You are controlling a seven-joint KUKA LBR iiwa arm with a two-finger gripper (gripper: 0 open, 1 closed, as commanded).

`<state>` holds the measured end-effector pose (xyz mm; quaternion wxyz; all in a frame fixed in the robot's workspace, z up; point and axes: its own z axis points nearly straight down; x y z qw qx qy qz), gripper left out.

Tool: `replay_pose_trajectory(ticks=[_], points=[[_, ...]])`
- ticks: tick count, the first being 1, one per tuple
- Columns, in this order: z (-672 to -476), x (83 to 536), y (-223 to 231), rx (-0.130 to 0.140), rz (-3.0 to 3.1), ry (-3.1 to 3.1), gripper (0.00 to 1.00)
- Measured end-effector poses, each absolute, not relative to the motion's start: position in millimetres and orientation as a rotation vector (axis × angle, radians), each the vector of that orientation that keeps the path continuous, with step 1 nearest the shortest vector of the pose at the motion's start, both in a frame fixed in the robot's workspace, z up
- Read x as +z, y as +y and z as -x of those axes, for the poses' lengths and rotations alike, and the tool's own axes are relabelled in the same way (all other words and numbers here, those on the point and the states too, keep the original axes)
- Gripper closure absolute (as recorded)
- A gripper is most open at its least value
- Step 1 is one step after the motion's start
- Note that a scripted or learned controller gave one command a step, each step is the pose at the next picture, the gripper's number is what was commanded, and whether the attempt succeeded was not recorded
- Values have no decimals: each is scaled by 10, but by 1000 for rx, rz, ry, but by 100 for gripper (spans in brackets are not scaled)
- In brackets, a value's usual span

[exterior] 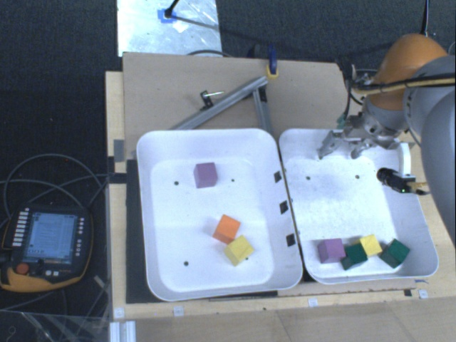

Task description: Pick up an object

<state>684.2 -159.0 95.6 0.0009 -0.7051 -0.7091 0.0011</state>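
The left bin (pixel 157 191) holds a purple cube (pixel 205 174) near its far edge, with an orange cube (pixel 226 228) touching a yellow cube (pixel 239 249) toward its near edge. Over the right bin's (pixel 417 230) far edge hovers the gripper (pixel 340 147) — fingers parted, holding nothing — while four cubes (pixel 362 250) line the near edge.

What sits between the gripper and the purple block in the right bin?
Nothing: in the camera view, only bare white floor of the right bin lies between the gripper at the bin's far end and the purple block near its front wall.
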Motion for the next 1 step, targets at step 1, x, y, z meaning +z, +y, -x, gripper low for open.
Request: replay_pose_trajectory(ticks=[1], points=[[-6869, 1113, -1596, -3, 2216, -2236, 100]])
